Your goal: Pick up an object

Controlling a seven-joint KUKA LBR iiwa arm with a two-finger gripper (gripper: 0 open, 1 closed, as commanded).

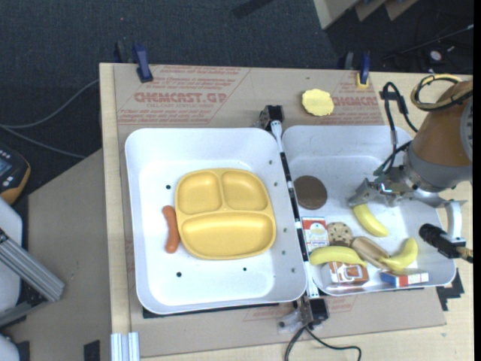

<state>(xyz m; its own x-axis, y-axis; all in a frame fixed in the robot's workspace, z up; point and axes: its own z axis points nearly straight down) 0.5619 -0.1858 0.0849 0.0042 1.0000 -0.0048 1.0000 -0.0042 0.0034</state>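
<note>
We see our grey arm (443, 145) reaching in from the right, orange band above the wrist, claw (366, 195) angled down-left.

Single fixed camera, mounted above the bench (225, 89), looking down at a slant. Far edge of the bench sits toward the top of the frame, near edge toward the bottom, with dark floor beyond it at top and left. Distance is moderate: both white bins fit whole in frame, left bin (146, 224) and right bin (338, 145) side by side, bench margin visible around them. The arm (440, 145) enters from the right edge. There is just this one view, so no overlap with another.
</note>
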